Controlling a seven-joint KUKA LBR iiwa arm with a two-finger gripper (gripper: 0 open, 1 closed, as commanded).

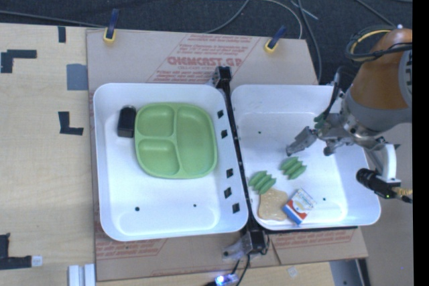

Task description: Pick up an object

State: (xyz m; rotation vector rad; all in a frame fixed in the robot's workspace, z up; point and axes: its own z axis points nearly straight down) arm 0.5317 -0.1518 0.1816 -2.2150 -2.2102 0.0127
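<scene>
Nearest lies the tan biscuit-shaped piece (271, 205) beside a small red, white and blue packet (299, 204), at six o'clock in the right white bin (362, 214). My fingers (314, 142) hover spread, empty, above two ridged green pieces (292, 167), ready to drop.

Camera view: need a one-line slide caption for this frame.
KUKA arm's tool hovers over the right bin above two green pieces, while a green divided plate sits in the left bin.

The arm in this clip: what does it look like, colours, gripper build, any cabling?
The arm is bulky and rounded, with a broad orange band and grey casing. A yellow and dark cable loops over its top. The gripper is dark metal, with slim grey fingers.
</scene>
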